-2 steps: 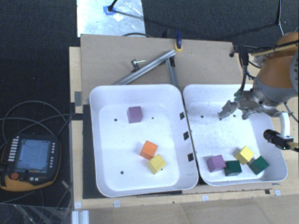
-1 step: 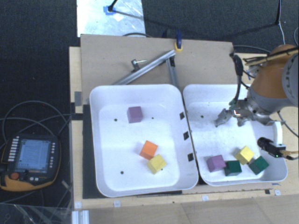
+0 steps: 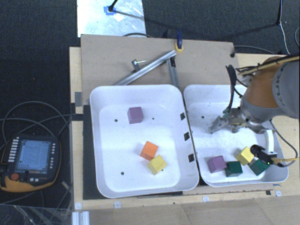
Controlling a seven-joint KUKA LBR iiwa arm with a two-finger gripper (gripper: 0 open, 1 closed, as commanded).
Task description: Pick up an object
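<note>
Left bin: we see a purple cube, an orange cube and a yellow cube touching it.
Right bin: we see purple, green, yellow and teal blocks clustered.
Gripper: low over the right bin's floor.

A: Setting?
B: Robotics lab. Bench carries two white bins; industrial arm reaches in.
A: Supporting evidence?
B: Teach pendant with cables on dark carpet, beside the bench.

No text, label or number is legible anywhere.
</note>
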